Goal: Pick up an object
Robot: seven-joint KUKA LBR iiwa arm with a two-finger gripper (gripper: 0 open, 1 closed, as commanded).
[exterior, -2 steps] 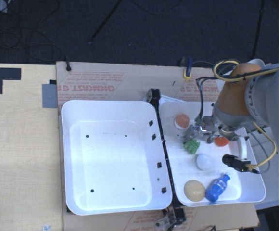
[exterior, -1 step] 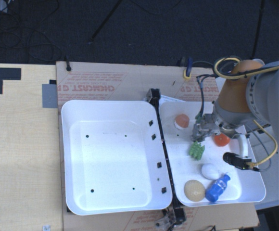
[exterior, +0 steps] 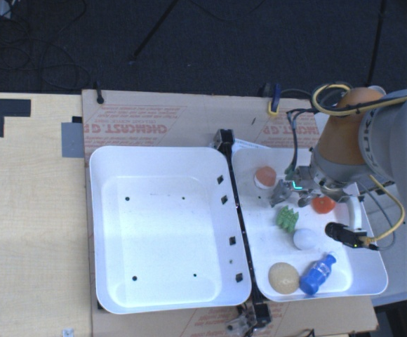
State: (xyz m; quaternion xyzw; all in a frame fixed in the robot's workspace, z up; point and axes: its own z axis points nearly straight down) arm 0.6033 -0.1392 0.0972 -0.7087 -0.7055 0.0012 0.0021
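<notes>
Right bin, right half of frame: six loose things lie on its floor.
- Green toy, knobbly, mid-bin. It lies directly below the gripper in the frame, close to it; contact not clear.
- Round orange-and-white thing, upper left part of the bin, just left of the gripper.
- Small red thing, right of the gripper and partly tucked under the wrist; its shape is hard to read.
- White ball, just below and right of the green toy, near it, perhaps touching.
- Tan round lump, bottom of the bin.
- Blue bottle, lying on its side, beside the tan lump and seemingly against it.

Gripper low over the upper middle of the right bin, with a small green light on its body. From this slanted overhead view I cannot tell whether it is open or closed, or whether it has hold of anything.

Arm comes in from the right edge, grey, with its orange band above the wrist.

Left bin at centre frame, white, set edge to edge with the right one. Both sit on a cardboard sheet with red print, on the pale wood bench.
</notes>
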